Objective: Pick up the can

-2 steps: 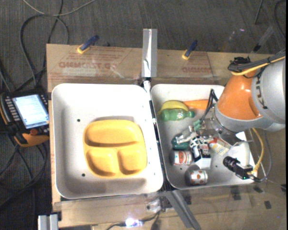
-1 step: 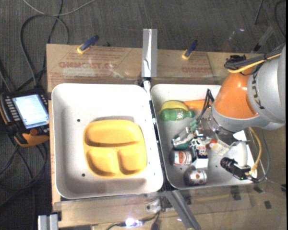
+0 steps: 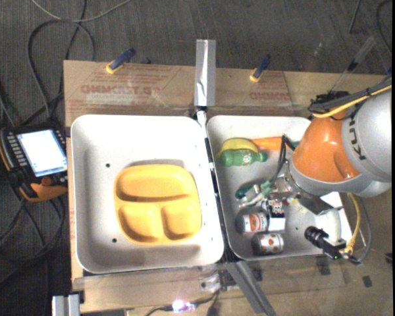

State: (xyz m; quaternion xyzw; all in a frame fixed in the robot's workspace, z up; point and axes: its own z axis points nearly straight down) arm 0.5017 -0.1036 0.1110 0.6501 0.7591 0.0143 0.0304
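Glossy metal can [image 3: 255, 223], smooth plastic bins [image 3: 85, 176]

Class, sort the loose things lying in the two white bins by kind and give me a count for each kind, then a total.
Cans: 2 (can, second can)
Yellow divided trays: 1 (tray)
Green and yellow fruit-shaped items: 1 (fruit item)
Orange items: 1 (orange item, partly hidden)
Total: 5 clearly countable; small clutter under the arm is unclear.
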